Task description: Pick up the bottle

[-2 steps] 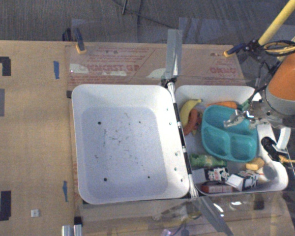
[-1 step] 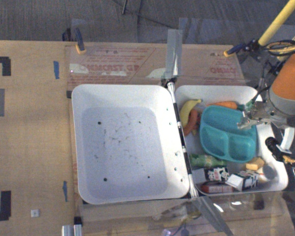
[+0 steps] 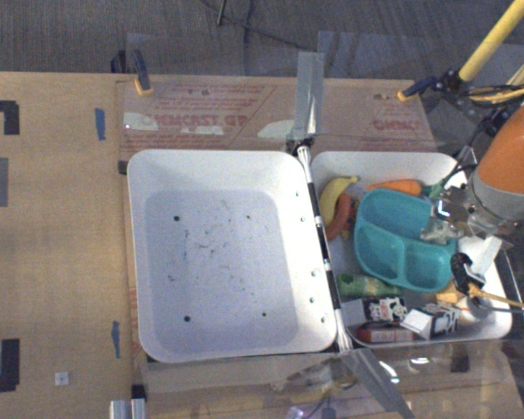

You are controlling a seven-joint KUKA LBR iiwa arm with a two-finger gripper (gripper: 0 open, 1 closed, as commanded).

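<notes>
Plywood bench (image 3: 52, 234) carries two white bins. Left bin (image 3: 148, 182) shows only a speckled floor. Right bin (image 3: 332, 168), at centre right, holds a teal divided tray (image 3: 402, 243), a banana (image 3: 334, 197), an orange carrot-like piece (image 3: 395, 186), small cartons and a bottle (image 3: 386, 333) lying along its lower wall. Gripper (image 3: 444, 225) sits over the tray's right edge; its opening cannot be told.

Legible text — none. Red printing on the cardboard sheet (image 3: 271, 112) behind the bins — too blurred to read; small carton (image 3: 386, 309) markings likewise illegible.
</notes>
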